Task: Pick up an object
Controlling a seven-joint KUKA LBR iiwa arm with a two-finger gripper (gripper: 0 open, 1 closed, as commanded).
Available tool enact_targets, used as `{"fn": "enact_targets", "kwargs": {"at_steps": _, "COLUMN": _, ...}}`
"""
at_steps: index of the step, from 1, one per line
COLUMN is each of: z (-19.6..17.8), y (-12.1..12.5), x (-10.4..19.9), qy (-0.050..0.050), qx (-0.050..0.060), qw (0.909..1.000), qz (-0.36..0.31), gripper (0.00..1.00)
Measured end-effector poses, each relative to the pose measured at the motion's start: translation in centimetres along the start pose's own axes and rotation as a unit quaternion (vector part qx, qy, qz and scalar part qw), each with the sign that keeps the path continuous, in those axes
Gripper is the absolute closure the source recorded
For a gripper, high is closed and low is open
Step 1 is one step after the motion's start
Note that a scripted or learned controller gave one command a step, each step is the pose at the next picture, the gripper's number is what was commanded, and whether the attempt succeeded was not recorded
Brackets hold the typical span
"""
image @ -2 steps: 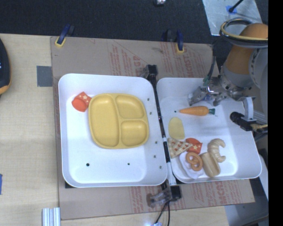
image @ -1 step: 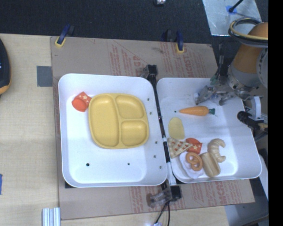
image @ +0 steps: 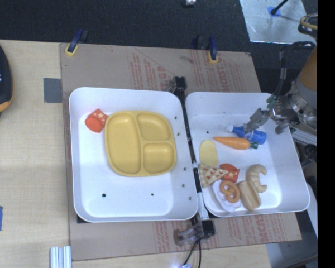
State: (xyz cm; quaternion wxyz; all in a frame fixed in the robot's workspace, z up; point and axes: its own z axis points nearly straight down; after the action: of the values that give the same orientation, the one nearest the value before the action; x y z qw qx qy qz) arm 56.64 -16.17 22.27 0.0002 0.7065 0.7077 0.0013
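My gripper [image: 268,124] hovers at the right bin's [image: 287,166] upper right, open, with nothing between its fingers. One finger [image: 257,118] points down-left toward a small blue toy [image: 255,134]. An orange carrot [image: 231,142] lies just below and to the left of that toy. Lower in the bin are a pale yellow oval piece [image: 209,152], a red tomato [image: 229,170], a waffle-like wedge [image: 211,176], a pretzel [image: 230,191], a croissant [image: 257,175] and a bread roll [image: 249,196].
The left bin [image: 128,202] holds a yellow divided tray [image: 140,142] and a red strawberry-like toy [image: 95,120] at its upper left. A black clip [image: 180,85] sits where the two bins meet at the back. Blue clamps [image: 213,50] hold the cardboard underneath.
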Motion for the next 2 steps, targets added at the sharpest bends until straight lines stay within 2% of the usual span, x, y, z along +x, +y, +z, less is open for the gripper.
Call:
{"fn": "enact_targets", "kwargs": {"at_steps": 1, "z": 13.6, "y": -4.8, "x": 6.0, "qy": 0.002, "qx": 0.008, "qw": 1.0000, "qz": -0.002, "gripper": 0.00}}
{"fn": "enact_targets", "kwargs": {"at_steps": 2, "z": 12.1, "y": -4.5, "x": 5.5, "qy": -0.002, "qx": 0.003, "qw": 1.0000, "qz": -0.002, "gripper": 1.00}}
